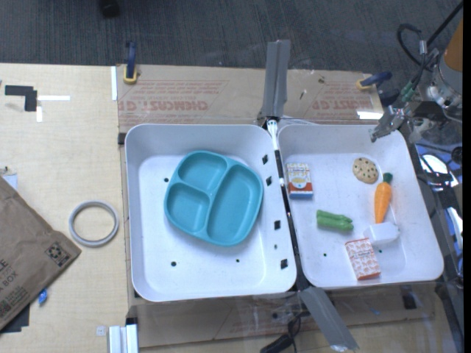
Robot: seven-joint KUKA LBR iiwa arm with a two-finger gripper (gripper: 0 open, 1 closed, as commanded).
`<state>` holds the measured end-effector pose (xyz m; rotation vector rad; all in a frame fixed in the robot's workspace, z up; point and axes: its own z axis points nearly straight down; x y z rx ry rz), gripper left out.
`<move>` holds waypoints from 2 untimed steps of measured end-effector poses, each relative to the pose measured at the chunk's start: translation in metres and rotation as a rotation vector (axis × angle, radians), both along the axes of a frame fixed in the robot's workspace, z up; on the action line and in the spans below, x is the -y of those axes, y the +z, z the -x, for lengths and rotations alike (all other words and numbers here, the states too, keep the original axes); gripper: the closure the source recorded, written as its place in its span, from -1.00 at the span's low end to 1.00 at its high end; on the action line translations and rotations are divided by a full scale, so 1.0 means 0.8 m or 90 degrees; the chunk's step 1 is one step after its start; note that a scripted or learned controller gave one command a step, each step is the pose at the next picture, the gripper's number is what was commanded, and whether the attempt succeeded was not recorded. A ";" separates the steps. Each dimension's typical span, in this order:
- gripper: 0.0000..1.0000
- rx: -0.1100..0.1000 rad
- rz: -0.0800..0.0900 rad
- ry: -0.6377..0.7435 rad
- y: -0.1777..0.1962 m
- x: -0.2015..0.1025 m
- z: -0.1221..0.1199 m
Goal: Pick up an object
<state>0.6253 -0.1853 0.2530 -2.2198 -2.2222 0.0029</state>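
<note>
Bright even light, soft shadows — sharp, mild bin [140, 219] glare

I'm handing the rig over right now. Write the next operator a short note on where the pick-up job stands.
Gripper: above the right bin's far right corner, nothing between its fingers; open or shut unclear.
Right bin: cookie, carrot, green pepper, white block, two small boxes.
Left bin: blue divided plate.
Done: nothing lifted.
Left: descend on an object, grip, raise.
</note>
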 end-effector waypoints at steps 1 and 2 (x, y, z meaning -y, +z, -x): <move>-1.00 0.002 0.000 -0.092 -0.188 0.019 0.020; -1.00 0.002 0.001 -0.037 -0.147 0.040 0.019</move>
